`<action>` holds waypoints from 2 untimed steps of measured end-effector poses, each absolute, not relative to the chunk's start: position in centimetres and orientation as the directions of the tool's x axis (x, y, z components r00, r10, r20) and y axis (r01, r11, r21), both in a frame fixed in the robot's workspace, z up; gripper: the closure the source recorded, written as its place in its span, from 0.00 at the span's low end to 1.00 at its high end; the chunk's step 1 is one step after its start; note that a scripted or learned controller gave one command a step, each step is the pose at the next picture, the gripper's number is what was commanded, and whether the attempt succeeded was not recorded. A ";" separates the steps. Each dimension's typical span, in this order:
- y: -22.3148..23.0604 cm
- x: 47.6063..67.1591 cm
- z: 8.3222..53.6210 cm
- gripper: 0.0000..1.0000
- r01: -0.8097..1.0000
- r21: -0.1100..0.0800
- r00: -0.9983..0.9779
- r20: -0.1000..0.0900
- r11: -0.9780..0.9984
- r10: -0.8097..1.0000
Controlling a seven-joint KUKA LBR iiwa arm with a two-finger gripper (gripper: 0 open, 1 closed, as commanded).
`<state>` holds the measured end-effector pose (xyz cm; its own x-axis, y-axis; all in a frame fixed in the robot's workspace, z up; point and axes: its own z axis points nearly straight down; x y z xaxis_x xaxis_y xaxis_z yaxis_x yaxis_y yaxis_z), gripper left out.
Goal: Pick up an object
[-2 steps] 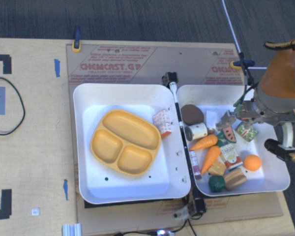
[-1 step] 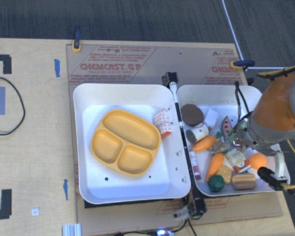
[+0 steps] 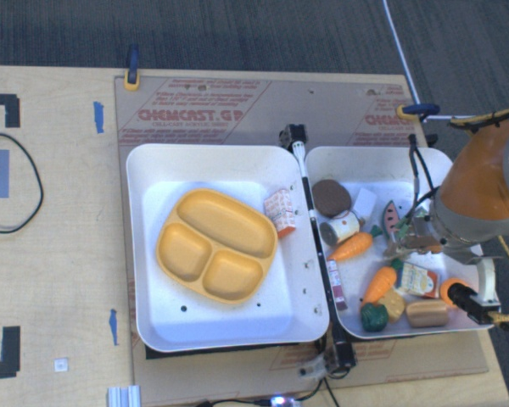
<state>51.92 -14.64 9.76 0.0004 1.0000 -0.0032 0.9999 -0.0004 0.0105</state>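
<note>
The right bin (image 3: 366, 153) holds several toy foods: a brown round disc (image 3: 331, 197), a small white can (image 3: 343, 225), an orange carrot (image 3: 352, 246), a watermelon slice (image 3: 391, 215), a second carrot (image 3: 379, 283), a green piece (image 3: 374, 316), a tan bun (image 3: 427, 314) and a printed white packet (image 3: 418, 280). My gripper (image 3: 410, 244) hangs low over the middle right of this bin, between the watermelon slice and the printed packet. The wrist hides what lies right under it. I see nothing held in it.
The left bin (image 3: 140, 227) holds a yellow divided plate (image 3: 216, 244) and a small red-and-white packet (image 3: 280, 209) near its right wall. The grey arm with its orange band (image 3: 482, 181) covers the right bin's far right side. A black cable (image 3: 420, 176) runs down to the wrist.
</note>
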 end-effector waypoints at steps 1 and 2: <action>-14.6 51.9 9.7 0.00 1.000 0.010 0.000 -0.003 0.000 1.000; -14.6 52.0 10.8 1.00 1.000 0.014 0.000 -0.004 0.000 1.000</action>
<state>52.04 -14.64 10.77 0.0003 1.0000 -0.0042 0.9999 -0.0003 0.0142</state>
